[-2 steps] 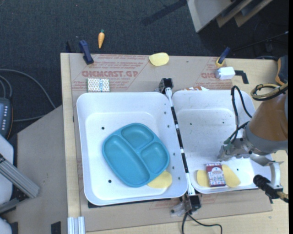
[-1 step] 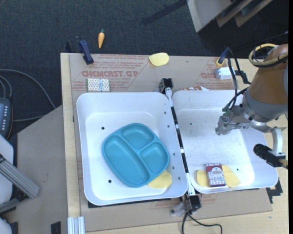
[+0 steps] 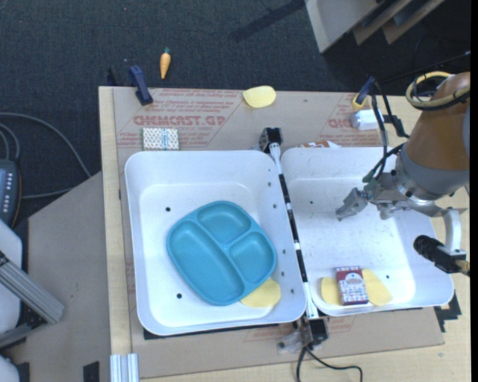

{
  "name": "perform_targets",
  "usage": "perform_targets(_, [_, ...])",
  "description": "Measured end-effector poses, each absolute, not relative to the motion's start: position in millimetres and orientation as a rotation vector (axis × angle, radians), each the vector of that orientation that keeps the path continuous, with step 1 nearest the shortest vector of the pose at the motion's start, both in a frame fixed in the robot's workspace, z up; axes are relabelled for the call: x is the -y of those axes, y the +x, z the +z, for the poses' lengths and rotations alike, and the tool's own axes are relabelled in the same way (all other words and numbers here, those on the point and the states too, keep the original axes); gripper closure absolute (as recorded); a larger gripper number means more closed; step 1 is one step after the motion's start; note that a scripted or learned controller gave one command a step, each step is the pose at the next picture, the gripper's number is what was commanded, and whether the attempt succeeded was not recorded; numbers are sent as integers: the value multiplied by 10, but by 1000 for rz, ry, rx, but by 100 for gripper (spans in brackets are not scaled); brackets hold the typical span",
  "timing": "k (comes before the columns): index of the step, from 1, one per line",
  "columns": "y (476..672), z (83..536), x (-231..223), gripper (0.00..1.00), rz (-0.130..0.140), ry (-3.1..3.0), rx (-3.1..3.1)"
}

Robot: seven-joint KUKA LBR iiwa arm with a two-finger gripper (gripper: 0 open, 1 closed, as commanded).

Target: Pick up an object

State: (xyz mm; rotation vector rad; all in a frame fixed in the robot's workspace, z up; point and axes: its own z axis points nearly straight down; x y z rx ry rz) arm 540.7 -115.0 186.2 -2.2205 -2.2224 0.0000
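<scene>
Red card box (image 3: 352,286) lies well below the empty, parted jaws (image 3: 351,207).

A brown board bench top (image 3: 224,112) sits on dark carpet (image 3: 67,45). Grey cables (image 3: 45,134) trail left of it. Pale furniture (image 3: 358,19) stands beyond its far right corner.

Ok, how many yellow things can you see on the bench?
3: a yellow piece behind the bins, another under the blue plate, and one beneath the red box.

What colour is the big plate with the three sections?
Blue. The plate shows in the camera view, in the left bin.
</scene>
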Motion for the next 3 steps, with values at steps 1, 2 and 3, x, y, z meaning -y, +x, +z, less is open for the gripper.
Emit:
perform_targets(1, [6653, 827, 1283, 0, 3, -2219, 2222])
perform_targets(2, [6147, 2368, 1548, 0, -2, -2224, 2225])
perform_targets(3, [5699, 1253, 1465, 0, 1, -2221, 2220])
